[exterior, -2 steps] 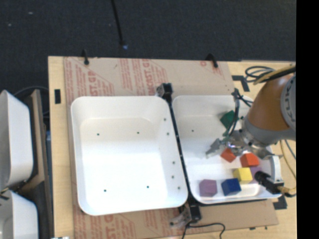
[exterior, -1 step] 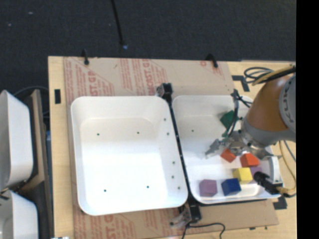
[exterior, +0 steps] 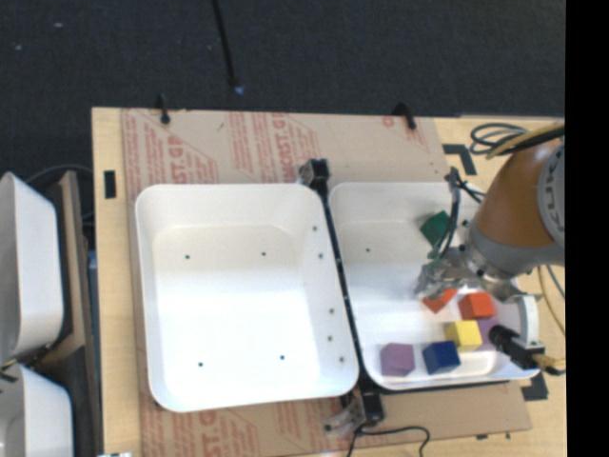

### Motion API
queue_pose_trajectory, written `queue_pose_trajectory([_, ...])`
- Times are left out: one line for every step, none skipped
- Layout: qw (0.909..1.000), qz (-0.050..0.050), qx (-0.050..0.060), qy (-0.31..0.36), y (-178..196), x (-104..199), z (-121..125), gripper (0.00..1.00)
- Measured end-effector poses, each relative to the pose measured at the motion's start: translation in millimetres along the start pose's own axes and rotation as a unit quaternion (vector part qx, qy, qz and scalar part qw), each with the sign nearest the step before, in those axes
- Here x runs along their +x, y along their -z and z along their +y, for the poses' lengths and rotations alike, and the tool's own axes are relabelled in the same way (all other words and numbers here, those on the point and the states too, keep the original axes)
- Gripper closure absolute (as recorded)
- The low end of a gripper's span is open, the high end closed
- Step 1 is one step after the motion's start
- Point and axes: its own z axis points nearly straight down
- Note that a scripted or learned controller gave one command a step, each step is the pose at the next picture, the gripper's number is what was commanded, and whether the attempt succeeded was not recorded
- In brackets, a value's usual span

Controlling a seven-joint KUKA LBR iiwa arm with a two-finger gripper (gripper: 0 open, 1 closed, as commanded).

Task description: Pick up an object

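- In the camera view, the arm (exterior: 519, 208) came in from the right, its orange band over the right bin's (exterior: 381, 212) far right side and the grey wrist below it bent down toward the bin floor.
- The gripper (exterior: 440, 279) sat low in the right bin, over its right half, fingers pointing down and to the left.
- Whether the jaws were spread or pressed together could not be told; the metal at the tip was a blur.
- A small red-orange piece (exterior: 438, 301) lay just under the gripper tip, touching it or nearly so; a grip on it could not be made out.
- An orange block (exterior: 477, 305) lay just to the right of that piece, close under the wrist.
- A green object (exterior: 436, 226) lay beyond the gripper, toward the bin's far wall, beside the arm's cables.
- A yellow block (exterior: 466, 333), a blue block (exterior: 441, 355) and a purple block (exterior: 398, 358) sat in a loose row near the bin's near rim, the yellow and blue ones touching or nearly so.
- The right bin's left half was bare white floor, up to the divider where both rims met.
- The left bin (exterior: 238, 293) offered a wide bare floor, well apart from the arm.
- The bench (exterior: 219, 146) showed bare board beyond both bins' far rims.
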Motion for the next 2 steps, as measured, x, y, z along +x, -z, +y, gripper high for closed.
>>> queue_pose_trajectory([1.0,0.001,0.002,0.002,61.0,-5.4,-2.4,1.0])
queue_pose_trajectory([1.0,0.001,0.001,0.002,121.4,0.2,2.0,1.0])
